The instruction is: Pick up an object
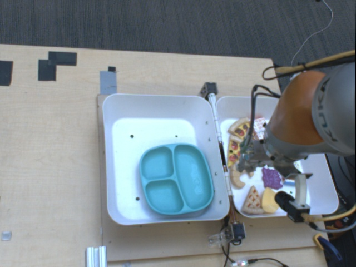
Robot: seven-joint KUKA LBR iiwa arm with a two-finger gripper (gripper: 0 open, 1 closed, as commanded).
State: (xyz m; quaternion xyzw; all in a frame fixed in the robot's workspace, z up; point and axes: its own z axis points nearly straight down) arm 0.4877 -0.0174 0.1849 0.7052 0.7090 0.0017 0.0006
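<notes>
arm: grey body with orange band (297, 113) hangs over the right bin (328, 174), covering much of its middle
tool: (247, 161) low among the toy food at the bin's left side; whether it's spread or pressed together, cannot tell, arm body hides it
targets: pizza slice (240, 129) far-left in the right bin, purple piece (271, 177) mid, waffle-like wedge (252, 200) and yellow piece (270, 201) near edge, pale cashew-shaped piece (238, 178) just beside the divider
left bin: (119, 149) holds only a blue divided plate (177, 178), not a likely pick
risk 1: items crowded and touching, so the tool may land between two and push them apart instead of closing on one
risk 2: tool is close to the bin's left wall, so a finger could catch the rim and skew the grasp
risk 3: flat pieces like the wedge and pizza lie low, likely to slip out on lift
risk 4: cables (261, 102) trail near the wrist, possible snag on retract
status: nothing visibly held, pick not confirmed
</notes>
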